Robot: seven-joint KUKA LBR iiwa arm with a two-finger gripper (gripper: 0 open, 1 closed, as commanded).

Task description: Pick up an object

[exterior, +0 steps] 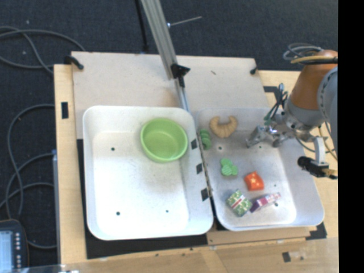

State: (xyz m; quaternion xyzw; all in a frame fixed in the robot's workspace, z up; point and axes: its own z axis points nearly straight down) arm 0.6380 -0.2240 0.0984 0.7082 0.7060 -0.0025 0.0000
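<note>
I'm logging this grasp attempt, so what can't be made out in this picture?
- Tool, camera view: too small and blurred to tell its state.
- Arm: cut off by the right edge.
- Pink-and-purple item and green patterned block: too small to identify.

Green bowl (164, 140): round, light green, upright and open, in the left bin (102, 152) near its upper right corner.
Croissant-shaped piece (223, 126): tan, curved with its ends pointing down, at the upper left of the right bin (301, 203).
Small green piece (205, 139): by the right bin's left wall, just below and left of the tan piece.
Green lobed piece (228, 168): flat, mid-bin.
Orange-red block (254, 181): just right of and below the lobed piece.
Green patterned cube (238, 202): tilted, near the front.
Purple and white packet (265, 201): lies slanted, touching the cube's right side.
</note>
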